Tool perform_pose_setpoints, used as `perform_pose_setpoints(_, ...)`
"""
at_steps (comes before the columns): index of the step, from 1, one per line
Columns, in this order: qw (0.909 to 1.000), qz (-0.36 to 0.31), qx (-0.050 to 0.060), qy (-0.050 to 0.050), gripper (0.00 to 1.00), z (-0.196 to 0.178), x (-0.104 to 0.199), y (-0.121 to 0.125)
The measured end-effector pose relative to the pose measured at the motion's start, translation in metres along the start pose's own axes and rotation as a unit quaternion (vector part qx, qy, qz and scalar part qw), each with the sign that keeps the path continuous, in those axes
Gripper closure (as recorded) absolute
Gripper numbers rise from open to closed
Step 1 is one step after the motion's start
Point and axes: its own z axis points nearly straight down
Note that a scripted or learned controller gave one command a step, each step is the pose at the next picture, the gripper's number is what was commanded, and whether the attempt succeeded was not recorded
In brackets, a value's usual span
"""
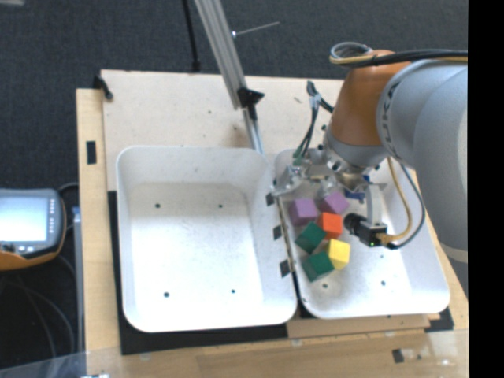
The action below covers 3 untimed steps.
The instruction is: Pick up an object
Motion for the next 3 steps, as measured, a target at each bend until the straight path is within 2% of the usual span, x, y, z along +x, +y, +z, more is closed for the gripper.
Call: perform_pose_setpoints(3, 1.0000, 0.003, 0.000, 0.001, 0.00, 0.0015, -0.0006, -0.0002)
